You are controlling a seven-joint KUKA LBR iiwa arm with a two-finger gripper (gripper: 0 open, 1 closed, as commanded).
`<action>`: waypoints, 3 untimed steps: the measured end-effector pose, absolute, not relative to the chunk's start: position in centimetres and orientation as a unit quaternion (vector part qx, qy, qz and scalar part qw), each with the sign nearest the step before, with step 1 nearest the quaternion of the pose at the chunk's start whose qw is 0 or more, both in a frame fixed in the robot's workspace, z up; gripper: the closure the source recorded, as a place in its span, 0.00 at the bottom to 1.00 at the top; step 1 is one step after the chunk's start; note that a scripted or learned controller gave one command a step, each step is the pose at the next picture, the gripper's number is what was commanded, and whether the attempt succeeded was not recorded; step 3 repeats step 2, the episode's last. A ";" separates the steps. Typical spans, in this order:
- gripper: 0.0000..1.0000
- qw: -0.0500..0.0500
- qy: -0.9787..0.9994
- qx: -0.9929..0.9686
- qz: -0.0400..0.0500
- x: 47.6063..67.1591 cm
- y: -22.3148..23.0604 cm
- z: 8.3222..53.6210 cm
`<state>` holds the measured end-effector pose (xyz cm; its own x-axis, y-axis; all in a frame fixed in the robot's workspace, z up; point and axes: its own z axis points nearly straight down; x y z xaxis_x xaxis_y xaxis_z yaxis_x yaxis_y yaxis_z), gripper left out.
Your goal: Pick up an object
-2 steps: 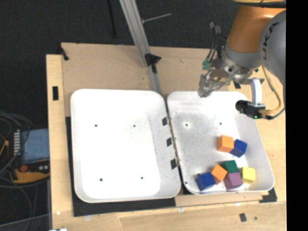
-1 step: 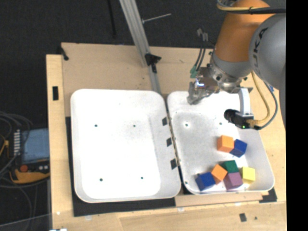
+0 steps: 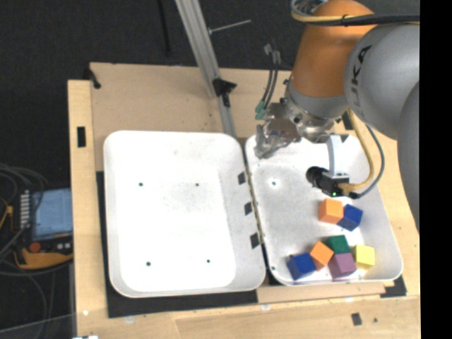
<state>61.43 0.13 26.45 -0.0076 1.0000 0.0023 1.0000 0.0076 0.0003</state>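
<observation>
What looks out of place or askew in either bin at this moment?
Nothing stands out. The blocks, among them the orange block and yellow block, sit loosely inside the right bin, none spilled over its rim. The gripper hangs over that bin's far corner, away from them.

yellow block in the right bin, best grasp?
Judging from the camera view, take the yellow block from straight above, gripping its two flat faces on the free line, toward the bin's middle and toward its rim. The purple block crowds the remaining side, so closing along that line would likely catch it. The gripper sits at the bin's far corner, well away.
</observation>
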 end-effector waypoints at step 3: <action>1.00 0.001 -0.710 -0.705 0.001 57.4 9.5 26.6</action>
